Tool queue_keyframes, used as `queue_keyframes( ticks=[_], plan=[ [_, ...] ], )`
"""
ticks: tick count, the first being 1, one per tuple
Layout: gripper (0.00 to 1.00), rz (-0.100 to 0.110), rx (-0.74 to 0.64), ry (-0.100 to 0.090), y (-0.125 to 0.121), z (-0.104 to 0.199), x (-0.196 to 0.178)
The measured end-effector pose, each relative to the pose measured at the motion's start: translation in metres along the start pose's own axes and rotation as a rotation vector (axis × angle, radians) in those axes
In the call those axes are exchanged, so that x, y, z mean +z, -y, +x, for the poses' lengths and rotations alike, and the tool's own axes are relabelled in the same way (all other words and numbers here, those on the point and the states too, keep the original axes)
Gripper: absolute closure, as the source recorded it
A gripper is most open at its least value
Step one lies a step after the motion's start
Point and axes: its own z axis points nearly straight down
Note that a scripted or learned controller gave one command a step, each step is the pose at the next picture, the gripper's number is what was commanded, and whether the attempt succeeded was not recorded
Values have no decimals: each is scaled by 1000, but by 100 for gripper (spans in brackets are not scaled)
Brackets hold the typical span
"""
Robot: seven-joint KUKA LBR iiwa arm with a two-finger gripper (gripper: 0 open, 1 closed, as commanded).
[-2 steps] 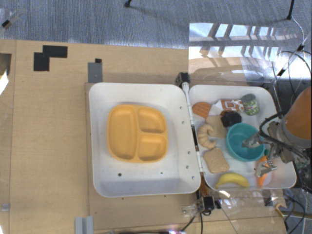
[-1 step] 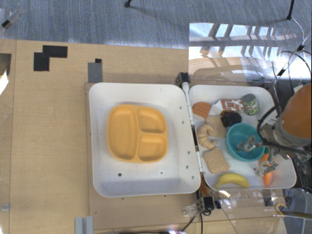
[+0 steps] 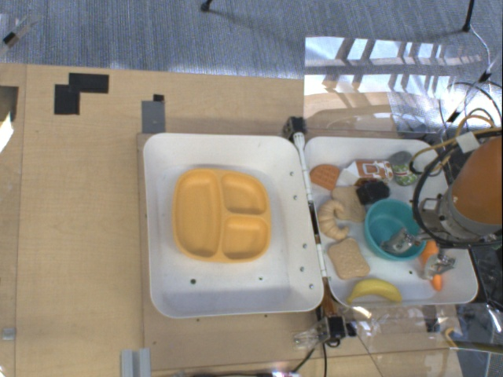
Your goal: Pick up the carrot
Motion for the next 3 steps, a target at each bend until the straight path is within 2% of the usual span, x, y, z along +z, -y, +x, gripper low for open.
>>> queue_keyframes(
  ticks=[1,2,3],
  plan=[
    [0,-10,-618,10,-8,-2,0],
    [100,17,-607,8,0,-3,-15],
    [100,28,-597,15,3,-6,-26]
  ],
)
